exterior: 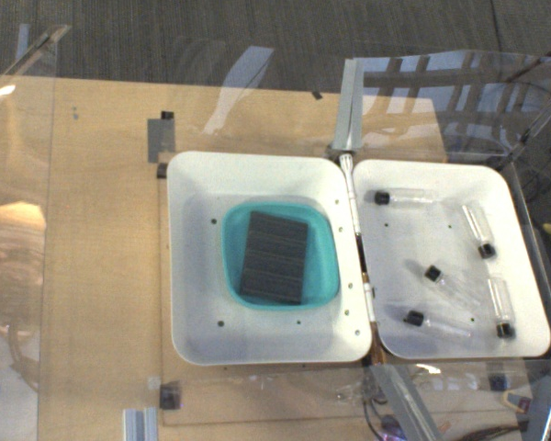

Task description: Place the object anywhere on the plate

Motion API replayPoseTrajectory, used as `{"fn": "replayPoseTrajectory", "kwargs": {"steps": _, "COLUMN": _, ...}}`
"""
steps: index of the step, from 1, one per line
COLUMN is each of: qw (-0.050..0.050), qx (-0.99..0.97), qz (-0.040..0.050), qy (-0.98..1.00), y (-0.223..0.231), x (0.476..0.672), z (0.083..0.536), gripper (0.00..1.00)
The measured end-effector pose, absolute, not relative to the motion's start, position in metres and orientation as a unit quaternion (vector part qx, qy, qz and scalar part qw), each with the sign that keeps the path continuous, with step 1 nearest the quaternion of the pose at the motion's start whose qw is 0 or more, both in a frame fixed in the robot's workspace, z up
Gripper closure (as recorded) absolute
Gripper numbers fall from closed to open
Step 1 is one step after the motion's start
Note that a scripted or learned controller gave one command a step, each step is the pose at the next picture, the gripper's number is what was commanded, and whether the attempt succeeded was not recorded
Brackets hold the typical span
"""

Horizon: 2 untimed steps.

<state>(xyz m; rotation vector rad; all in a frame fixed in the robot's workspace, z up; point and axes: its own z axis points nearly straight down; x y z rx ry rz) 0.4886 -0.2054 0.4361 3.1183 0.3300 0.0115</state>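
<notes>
Teal plate [323, 266]: in left bin [193, 246], dark ridged block [275, 256] on it.
Right bin [519, 246]: clear tubes [403, 197], outlines faint.
Gripper: unseen, state can't tell.

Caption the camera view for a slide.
Dark ridged block on teal plate in left bin; clear capped tubes in right bin.

Glossy teal plastic plate [323, 246], matt dark ribbed block [274, 257], 2 smooth white plastic bins [193, 274], clear tubes [477, 223], wood-look bench [92, 246].
</notes>
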Motion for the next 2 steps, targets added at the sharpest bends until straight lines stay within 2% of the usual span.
{"fn": "replayPoseTrajectory", "kwargs": {"steps": 1, "qw": 0.003, "qx": 0.994, "qz": 0.0036, "qy": 0.105, "y": -0.205, "x": 0.489, "z": 0.436, "gripper": 0.00}}
{"fn": "replayPoseTrajectory", "kwargs": {"steps": 2, "qw": 0.002, "qx": 0.994, "qz": 0.0041, "qy": 0.111, "y": -0.190, "x": 0.557, "z": 0.436, "gripper": 0.00}}
